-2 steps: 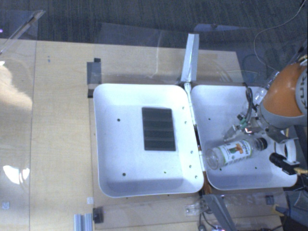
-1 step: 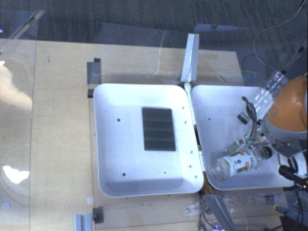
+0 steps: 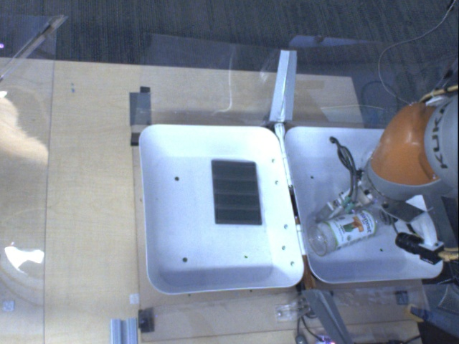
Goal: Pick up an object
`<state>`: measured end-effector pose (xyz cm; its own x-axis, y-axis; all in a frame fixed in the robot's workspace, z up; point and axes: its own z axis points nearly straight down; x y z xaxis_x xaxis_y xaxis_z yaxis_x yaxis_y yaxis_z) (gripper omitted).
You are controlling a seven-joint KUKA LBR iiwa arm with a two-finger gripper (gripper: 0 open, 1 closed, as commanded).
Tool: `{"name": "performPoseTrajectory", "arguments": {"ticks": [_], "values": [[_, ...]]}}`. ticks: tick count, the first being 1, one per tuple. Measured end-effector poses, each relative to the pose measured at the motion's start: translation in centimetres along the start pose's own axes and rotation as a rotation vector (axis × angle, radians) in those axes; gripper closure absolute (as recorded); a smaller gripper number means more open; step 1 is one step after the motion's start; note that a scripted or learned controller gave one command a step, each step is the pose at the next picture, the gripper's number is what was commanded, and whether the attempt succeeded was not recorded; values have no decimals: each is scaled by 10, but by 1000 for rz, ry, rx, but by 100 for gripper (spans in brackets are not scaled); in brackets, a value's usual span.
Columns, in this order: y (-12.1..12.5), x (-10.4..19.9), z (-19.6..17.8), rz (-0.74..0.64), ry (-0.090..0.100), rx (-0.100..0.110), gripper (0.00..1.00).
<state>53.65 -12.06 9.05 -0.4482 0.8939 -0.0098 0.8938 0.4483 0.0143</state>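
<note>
A small clear bottle (image 3: 344, 232) with a green and orange label lies on its side near the front of the right bin (image 3: 315, 156). My gripper (image 3: 353, 201) hangs low in that bin, right over the bottle's upper edge, and the wrist with its orange band (image 3: 403, 149) covers much of it. A flat black ridged block (image 3: 236, 192) lies in the middle of the left bin (image 3: 165, 192).
A black cable (image 3: 343, 156) runs down along the wrist into the right bin. A grey metal post (image 3: 282, 88) stands behind the seam between the bins. Black clamps (image 3: 140, 110) sit at the left bin's corners on the wooden bench.
</note>
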Motion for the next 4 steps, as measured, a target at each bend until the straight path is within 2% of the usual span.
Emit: {"name": "performPoseTrajectory", "arguments": {"ticks": [1, 2, 3, 4], "values": [[5, -20, 1, 295, 2, 3, 0], [38, -25, 2, 322, 2, 3, 0], [127, -47, 6, 485, 4, 10, 0], [100, -103, -106, 482, 2, 8, 0]]}}
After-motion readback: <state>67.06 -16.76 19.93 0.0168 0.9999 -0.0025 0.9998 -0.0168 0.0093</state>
